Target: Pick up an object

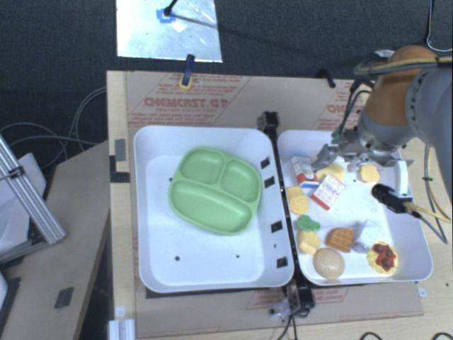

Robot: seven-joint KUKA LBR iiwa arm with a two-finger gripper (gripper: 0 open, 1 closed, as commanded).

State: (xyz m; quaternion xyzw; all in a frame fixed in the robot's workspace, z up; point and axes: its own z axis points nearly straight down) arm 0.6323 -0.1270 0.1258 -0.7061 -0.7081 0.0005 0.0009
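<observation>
Cardboard sheet (212, 101) with red lettering covers the bench, and on it two white bins sit side by side, with black clips (269, 122) along the seam between them. Dark carpet (56, 48) surrounds the bench. A silvery panel (168, 20) lies beyond the far edge, a blue-and-yellow clamp (187, 71) sits on the cardboard's far rim, grey cables (88, 112) loop at the view's left, and an aluminium rail (28, 197) shows beside a tan board (71, 204).

The left bin (152, 190) holds a green divided plate (216, 190), lying flat and slightly askew.

The right bin (417, 253) carries the toy food to be picked. A small white packet (301, 167) and a red-and-white carton (328, 190) lie at its far left, with a yellow piece (330, 170) between them and another yellow chunk (369, 172) further right. Nearer the camera lie a corn-like piece (299, 202), a green sprig (308, 224), a brown waffle (340, 238), a beige ball (328, 263) and a round yellow-and-red slice (382, 257).

The grey arm with its orange band (393, 98) reaches in from the right, and the tool (334, 154) hangs low over the far part of the right bin, just above the yellow piece and close to the white packet. Its own body hides the tips, so whether it is open or closed, or has hold of anything, cannot be told.
</observation>
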